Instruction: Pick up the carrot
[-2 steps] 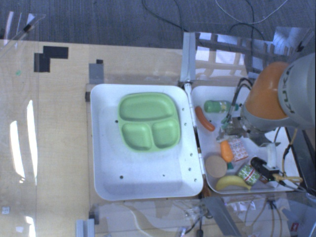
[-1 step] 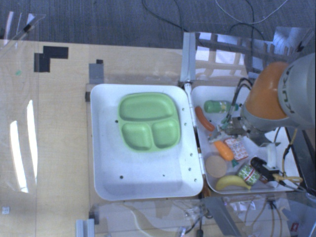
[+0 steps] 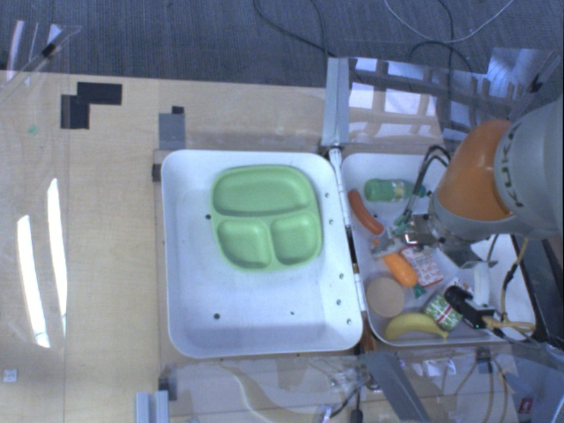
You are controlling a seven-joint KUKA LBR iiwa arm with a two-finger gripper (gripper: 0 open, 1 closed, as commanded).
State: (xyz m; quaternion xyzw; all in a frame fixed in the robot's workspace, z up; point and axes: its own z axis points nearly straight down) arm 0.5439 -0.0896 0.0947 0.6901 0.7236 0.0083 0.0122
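Lying closest at the right bin's (image 3: 351, 236) near edge, a banana (image 3: 414, 326) is curving beside a tan round piece (image 3: 384, 296). Just above them, the carrot (image 3: 400, 269) is resting on the bin floor. The pincer (image 3: 407, 233) is hanging directly over it; how wide it is standing cannot be told. A green divided plate (image 3: 266, 214) is sitting in the left bin (image 3: 189, 280).

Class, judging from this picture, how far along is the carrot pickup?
Done: the arm has reached into the right bin, with its claw just above the carrot. In hand: nothing visibly gripped. Left: the carrot lies among the other food, so grasping and lifting remain.
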